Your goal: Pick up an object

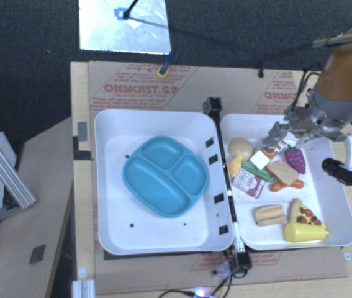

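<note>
**Toy food pile: light, rigid, slick plastic**

Toy food pile [275, 179] sits in right bin [343, 228]. Gripper [285, 131] hovers above its top edge; can't tell jaws state. Purple grapes [295, 160] nearest: bumpy, small, likely light. Grab across the narrow width. Neighbours touching, may drag.

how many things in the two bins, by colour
Blue: 1, the blue plastic divided plate
Yellow: 2, yellow plastic toy, yellow corn piece
Purple: 1, purple toy grape bunch
Tan: 3, potato-like ball, bread roll, bread slice
Other or mixed colours: about 5
Total: about 12
</note>
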Controlling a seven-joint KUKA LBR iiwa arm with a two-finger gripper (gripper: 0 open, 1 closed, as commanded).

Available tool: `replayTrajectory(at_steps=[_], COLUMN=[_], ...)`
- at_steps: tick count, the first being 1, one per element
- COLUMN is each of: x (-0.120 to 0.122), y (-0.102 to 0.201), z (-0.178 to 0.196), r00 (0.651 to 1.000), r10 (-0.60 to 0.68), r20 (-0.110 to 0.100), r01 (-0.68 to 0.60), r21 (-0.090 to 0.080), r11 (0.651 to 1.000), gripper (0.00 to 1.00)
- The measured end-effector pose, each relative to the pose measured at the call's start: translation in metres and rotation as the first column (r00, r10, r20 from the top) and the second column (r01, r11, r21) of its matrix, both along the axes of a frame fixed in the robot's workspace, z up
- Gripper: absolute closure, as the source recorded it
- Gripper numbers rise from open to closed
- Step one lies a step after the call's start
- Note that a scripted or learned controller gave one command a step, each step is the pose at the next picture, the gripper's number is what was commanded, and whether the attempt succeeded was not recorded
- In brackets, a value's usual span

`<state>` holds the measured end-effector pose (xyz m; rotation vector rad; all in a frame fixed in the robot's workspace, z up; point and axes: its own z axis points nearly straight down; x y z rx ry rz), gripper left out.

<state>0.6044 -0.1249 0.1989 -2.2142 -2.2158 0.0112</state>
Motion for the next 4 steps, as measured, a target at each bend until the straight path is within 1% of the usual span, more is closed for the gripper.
replayTrajectory(at_steps=[1, 3, 4], x=[0.003, -0.013, -0.009], y=[0.0, -0.006, -0.008], z=[0.007, -0.088, -0.108], r00=[1.0, 1.0, 1.0], r10=[0.002, 0.0, 0.001], r20=[0.013, 0.008, 0.025], r01=[-0.002, 0.0, -0.001], r21=[-0.002, -0.001, -0.006], r11=[1.0, 1.0, 1.0], gripper=[0.0, 0.0, 0.0])
